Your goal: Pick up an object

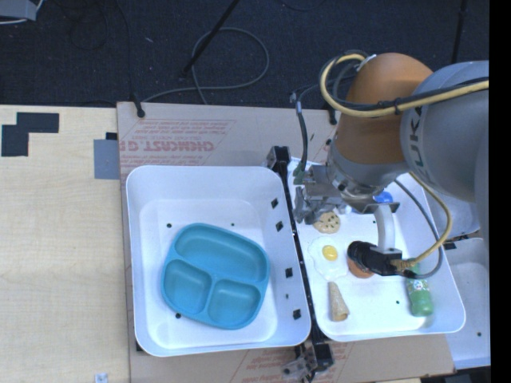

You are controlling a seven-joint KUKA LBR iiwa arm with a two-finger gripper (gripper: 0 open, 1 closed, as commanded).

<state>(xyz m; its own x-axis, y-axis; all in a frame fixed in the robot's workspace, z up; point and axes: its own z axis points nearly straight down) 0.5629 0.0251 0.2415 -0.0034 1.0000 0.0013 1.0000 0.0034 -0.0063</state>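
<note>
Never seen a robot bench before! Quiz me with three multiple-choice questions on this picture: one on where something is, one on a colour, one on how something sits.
1. Which bin holds the divided plate?
A. left bin
B. right bin
C. neither

2. What colour is the plate?
A. red
B. blue
C. green

3. How does the cone in the right bin sit?
A. standing on its tip
B. lying flat
C. stacked on the plate

Answers:
1. A: the plate rests in the left bin.
2. B: it is plainly blue.
3. B: the cone lies flat on the floor of the right bin, near the fried egg.
</note>
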